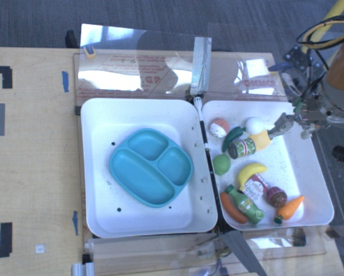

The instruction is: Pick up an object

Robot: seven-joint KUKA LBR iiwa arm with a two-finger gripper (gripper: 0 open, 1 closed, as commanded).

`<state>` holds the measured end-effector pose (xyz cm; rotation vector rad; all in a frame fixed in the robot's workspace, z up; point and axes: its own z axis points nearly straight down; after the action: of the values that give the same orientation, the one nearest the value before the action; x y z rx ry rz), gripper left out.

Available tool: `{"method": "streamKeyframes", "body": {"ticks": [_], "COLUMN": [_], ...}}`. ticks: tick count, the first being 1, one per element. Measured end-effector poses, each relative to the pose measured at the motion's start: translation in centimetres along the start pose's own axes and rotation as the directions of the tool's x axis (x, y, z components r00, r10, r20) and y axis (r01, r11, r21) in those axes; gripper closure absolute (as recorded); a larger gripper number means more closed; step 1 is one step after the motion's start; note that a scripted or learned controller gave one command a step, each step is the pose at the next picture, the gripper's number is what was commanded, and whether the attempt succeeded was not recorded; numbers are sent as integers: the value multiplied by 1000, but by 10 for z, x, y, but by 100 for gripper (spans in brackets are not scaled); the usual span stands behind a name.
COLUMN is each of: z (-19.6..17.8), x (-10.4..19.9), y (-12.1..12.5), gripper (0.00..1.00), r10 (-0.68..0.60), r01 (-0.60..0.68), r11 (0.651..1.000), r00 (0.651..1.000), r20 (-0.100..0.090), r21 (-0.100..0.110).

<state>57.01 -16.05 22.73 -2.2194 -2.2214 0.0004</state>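
The right bin [318,180] holds several toy foods. Among them are a white egg [254,124], a small bottle with a green label and yellow cap [247,145], a green lime [221,164], a banana [251,171], a dark red fruit [277,197] and an orange carrot [290,207]. My gripper [293,129] hangs over the bin's upper right part, just right of the egg and the bottle's cap. Its fingers are spread, open, with nothing between them; the left finger [279,125] points down toward the bottle's cap.
The left bin [97,125] holds a blue divided plate [151,167]. A green bottle [246,204] and an orange sausage-shaped toy [232,209] lie at the right bin's front. Clear plastic panels [137,68] stand behind both bins. Cables [315,36] hang at the arm.
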Motion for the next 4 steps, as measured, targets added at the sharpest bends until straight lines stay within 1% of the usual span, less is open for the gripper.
{"method": "streamKeyframes", "body": {"ticks": [1, 2, 3, 4], "z": [104, 116, 117, 119], "x": [49, 49, 59, 54], "y": [28, 35, 57, 63], "gripper": [0, 0, 0, 0], "r10": [-176, -182, -172, -34], "r01": [176, 183, 172, 34], "r11": [984, 982, 985, 999], "r00": [984, 983, 985, 999], "r20": [7, 7, 3, -2], "r21": [-23, -45, -27, -26]}}
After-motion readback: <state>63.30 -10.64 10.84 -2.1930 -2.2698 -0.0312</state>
